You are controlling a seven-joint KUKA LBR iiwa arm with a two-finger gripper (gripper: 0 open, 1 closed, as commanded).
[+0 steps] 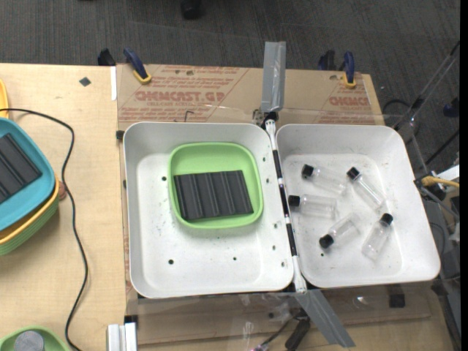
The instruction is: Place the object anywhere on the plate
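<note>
Here, five clear vials (344,203) scattered in right bin (409,269), green plate (215,186) in left bin (146,269).

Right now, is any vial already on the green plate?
No, the green plate holds just a dark ridged insert; the vials all lie in the right bin.

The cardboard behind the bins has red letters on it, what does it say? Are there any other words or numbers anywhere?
"CHEMCAST" then roughly "GP", in red, on the cardboard sheet behind the left bin; the last letters are blurry.
The same red print shows partly on the cardboard behind the right bin: too cut off to read.
Smaller red lines above and below it: too small to read.
The green plate and clear vials: no readable text.
</note>
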